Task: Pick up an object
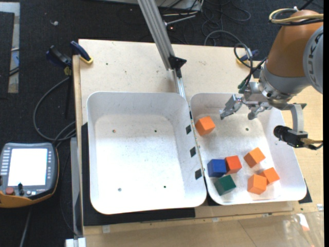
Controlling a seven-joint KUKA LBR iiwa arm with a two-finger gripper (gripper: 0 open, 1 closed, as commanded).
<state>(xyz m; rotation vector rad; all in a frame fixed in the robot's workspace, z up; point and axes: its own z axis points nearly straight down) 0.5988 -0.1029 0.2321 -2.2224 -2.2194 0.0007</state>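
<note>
Single fixed overhead camera, slanted down, framing both bins (139,153).

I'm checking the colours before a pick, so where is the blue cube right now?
The blue cube sits in the right bin, near its left wall, touching an orange cube on its right, with the green cube just in front.

Matt white plastic bins (103,138), pale wood bench (128,66), glossy orange arm band (288,40)

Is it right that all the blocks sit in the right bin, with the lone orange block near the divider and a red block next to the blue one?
Not quite. The camera view shows a green block next to the blue block, not a red one. The rest holds: all blocks sit in the right bin, and the lone orange block lies near the divider.
</note>
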